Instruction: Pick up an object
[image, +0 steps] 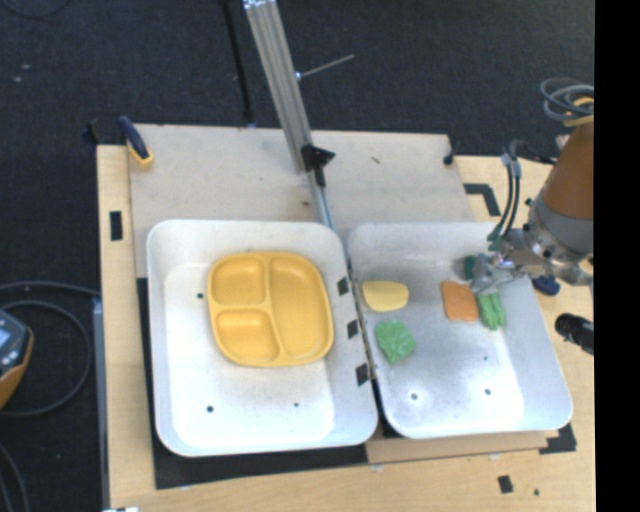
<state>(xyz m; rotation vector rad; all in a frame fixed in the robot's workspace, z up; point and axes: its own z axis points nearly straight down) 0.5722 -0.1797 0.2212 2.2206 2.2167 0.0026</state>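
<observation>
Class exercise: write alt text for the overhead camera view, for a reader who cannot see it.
A grey and orange robot arm reaches in from the right, its gripper low over an orange piece and a green piece in the right white bin. That bin also holds a yellow piece and another green piece; the left bin holds a yellow divided plate.

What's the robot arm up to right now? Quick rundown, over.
Tool low over right bin, nothing seen held. Orange piece and green piece right beside it. Yellow tray sits in left bin.

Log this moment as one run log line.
gripper over right bin | above orange piece, green piece | nothing seen held | yellow tray in left bin
</observation>
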